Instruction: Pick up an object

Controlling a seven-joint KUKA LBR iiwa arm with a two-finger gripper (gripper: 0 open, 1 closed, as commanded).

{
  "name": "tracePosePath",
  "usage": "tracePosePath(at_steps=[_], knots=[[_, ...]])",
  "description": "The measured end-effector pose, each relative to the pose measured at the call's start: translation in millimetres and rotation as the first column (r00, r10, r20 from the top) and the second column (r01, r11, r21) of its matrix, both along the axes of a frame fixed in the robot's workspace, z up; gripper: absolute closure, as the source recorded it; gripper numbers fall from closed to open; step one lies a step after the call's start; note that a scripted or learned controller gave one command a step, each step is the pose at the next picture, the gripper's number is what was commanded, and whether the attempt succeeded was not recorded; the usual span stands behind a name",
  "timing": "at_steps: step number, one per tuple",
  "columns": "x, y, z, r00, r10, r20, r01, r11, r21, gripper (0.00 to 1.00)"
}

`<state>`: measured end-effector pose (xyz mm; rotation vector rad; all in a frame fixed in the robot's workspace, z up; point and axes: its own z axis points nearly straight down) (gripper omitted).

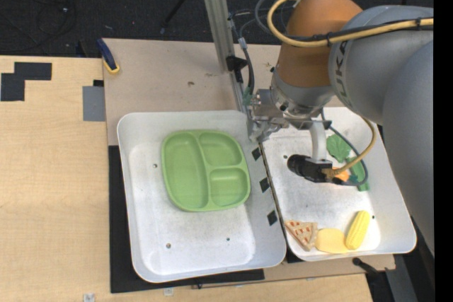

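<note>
Gripper (320, 152) aperture: cannot tell. Black object (306, 167) just below, carrot (340, 176) touching alongside; risk of glancing, partial grasp.

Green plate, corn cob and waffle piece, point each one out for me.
Green plate (205, 170), camera view, its centre divider.
Corn cob (357, 230), camera view, middle of the cob.
Waffle piece (302, 232), camera view, its middle.

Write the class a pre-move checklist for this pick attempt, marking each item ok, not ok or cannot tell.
1. Tool is over the right bin: ok.
2. Tool is directly above the dark object: cannot tell.
3. An object is already held: cannot tell.
4. Corn cob, yellow piece and waffle piece lie apart from the tool: ok.
5. Green divided plate sits in the left bin, out of the way: ok.
</note>
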<state>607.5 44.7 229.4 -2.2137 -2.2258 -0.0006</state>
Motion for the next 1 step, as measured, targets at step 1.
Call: tracePosePath(at_steps=[1], knots=[[-1.0,51.2,0.4,1.0,0.0,-0.001,0.0,1.0,0.0,1.0]])
